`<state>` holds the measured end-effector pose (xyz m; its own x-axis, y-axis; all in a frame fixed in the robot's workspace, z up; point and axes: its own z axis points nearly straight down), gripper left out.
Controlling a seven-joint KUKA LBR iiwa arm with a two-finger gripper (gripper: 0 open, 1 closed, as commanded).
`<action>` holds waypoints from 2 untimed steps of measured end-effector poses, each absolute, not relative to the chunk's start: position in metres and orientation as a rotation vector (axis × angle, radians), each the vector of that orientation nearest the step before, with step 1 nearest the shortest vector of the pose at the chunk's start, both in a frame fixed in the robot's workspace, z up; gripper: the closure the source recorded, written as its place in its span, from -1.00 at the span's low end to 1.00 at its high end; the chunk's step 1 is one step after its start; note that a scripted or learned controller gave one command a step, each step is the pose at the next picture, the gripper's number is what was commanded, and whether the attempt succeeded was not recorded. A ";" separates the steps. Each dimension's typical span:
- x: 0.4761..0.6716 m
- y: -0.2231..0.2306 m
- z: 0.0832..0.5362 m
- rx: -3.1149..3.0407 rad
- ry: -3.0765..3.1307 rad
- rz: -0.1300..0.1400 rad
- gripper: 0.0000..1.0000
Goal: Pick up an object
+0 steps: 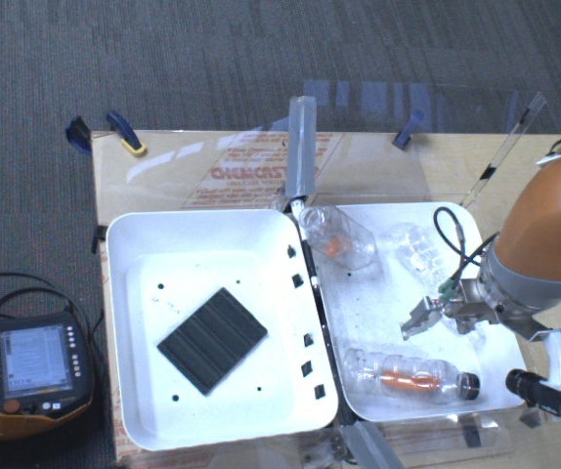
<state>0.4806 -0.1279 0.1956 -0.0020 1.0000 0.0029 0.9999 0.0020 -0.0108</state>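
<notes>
The worktop is a pale wooden surface set on dark carpet, carrying two shallow white bins side by side. The left bin holds a flat black ribbed pad, lying at an angle near the bin's centre, clear of all walls. The right bin holds three clear plastic items. The arm, grey with an orange band, enters from the right and reaches over the right bin. A handheld control pendant with a lit screen lies on the carpet to the left of the worktop. A clear bottle with orange contents and a dark cap lies on its side near the front wall of the right bin. A second clear container with a small orange spot lies in the far left corner of that bin, against the dividing wall. A crumpled clear cup rests near the far wall, just beside the arm's cabling. The claw hangs over the middle of the right bin, above and apart from the bottle; its fingers stand spread with nothing between them.
</notes>
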 end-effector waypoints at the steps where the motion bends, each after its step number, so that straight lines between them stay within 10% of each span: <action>1: 0.477 -0.121 0.085 -2.122 -2.309 0.000 -1.00; 2: 0.477 -0.099 0.131 -1.973 -2.439 0.002 -1.00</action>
<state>0.4773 -0.0990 0.1308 -0.2089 0.9779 0.0031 0.9779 0.2089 -0.0042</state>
